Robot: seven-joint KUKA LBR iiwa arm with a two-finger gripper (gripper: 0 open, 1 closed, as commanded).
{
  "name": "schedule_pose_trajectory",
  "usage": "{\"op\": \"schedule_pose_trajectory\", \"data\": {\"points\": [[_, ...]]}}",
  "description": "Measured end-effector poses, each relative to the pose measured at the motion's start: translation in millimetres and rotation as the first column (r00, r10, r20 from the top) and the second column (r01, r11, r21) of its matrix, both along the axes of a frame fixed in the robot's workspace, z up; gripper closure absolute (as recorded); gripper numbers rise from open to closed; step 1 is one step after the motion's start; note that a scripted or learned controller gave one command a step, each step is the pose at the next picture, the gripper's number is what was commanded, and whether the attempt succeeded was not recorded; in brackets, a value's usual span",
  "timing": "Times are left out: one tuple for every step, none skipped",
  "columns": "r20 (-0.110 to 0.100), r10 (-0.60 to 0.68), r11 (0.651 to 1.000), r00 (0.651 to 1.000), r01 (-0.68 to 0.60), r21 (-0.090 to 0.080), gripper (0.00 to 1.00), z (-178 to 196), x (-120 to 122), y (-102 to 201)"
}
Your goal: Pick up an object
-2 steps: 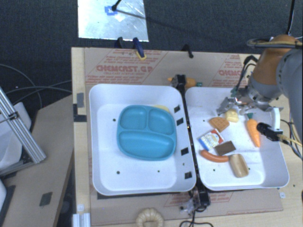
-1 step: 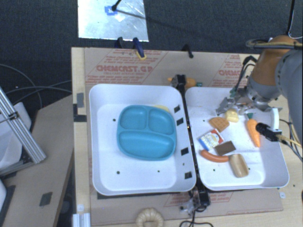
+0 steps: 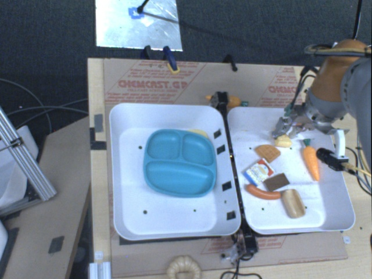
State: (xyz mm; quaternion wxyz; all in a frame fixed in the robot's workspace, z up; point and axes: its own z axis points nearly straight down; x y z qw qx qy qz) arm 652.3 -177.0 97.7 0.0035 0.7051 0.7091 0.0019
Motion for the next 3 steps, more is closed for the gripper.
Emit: {"op": "schedule_pose_trajectory", "data": {"points": [[-0.001, -0.003, 1.000, 1.000, 0.003, 0.001, 1.00, 49, -6, 2], [0.002, -0.001, 1.000, 1.000, 0.001, 0.000, 1.00, 114, 0, 1], [-0.003, 0.000, 1.000, 1.000, 0.000, 0.001, 1.00, 128, 1, 1]]}}
